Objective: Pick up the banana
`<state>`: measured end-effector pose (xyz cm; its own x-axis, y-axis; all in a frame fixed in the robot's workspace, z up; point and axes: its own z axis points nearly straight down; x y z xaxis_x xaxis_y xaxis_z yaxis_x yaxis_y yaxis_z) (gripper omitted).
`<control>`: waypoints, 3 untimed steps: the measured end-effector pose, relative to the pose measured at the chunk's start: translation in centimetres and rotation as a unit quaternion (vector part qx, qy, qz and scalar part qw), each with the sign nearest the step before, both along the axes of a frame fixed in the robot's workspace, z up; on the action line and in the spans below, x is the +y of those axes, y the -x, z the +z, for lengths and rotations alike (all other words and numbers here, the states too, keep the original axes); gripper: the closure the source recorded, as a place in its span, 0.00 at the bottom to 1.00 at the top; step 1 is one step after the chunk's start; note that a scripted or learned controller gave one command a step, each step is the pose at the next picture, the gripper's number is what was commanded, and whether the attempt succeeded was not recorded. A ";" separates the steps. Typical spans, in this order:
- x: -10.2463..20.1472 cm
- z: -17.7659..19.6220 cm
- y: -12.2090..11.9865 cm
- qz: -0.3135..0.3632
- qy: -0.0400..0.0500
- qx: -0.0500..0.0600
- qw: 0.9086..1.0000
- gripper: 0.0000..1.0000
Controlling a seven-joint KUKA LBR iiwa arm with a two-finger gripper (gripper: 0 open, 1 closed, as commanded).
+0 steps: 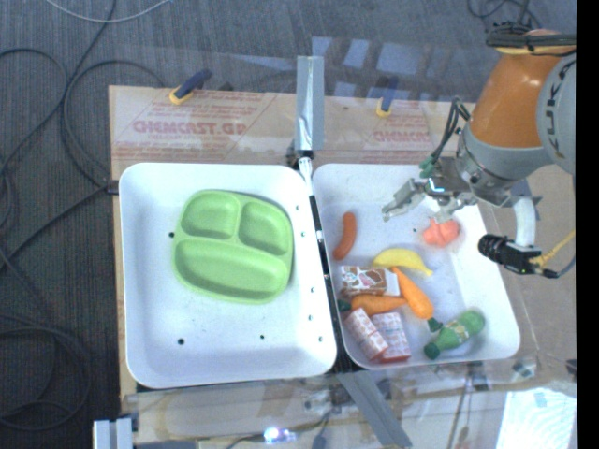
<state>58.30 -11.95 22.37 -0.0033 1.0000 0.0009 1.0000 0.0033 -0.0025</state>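
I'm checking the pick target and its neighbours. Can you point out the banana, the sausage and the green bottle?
banana (pixel 402 260): camera view, middle of its yellow curve.
sausage (pixel 346 235): camera view, middle of its red length.
green bottle (pixel 459 331): camera view, on its body.

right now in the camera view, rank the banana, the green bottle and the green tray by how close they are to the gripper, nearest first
From the gripper, over the right bin:
1. Banana, just below it, mid right bin.
2. Green bottle, at that bin's lower right corner.
3. Green tray, across the divider in the left bin.
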 end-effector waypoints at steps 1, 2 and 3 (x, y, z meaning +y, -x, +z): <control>-2.7 -6.5 2.8 0.033 0.000 0.000 0.999 0.00; -3.3 -13.4 1.9 0.139 0.002 -0.006 0.990 0.00; -4.0 -13.4 -4.6 0.255 0.004 -0.005 0.967 0.00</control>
<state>62.94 -15.97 8.92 -0.4967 0.8679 -0.0089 0.8679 0.4967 0.0061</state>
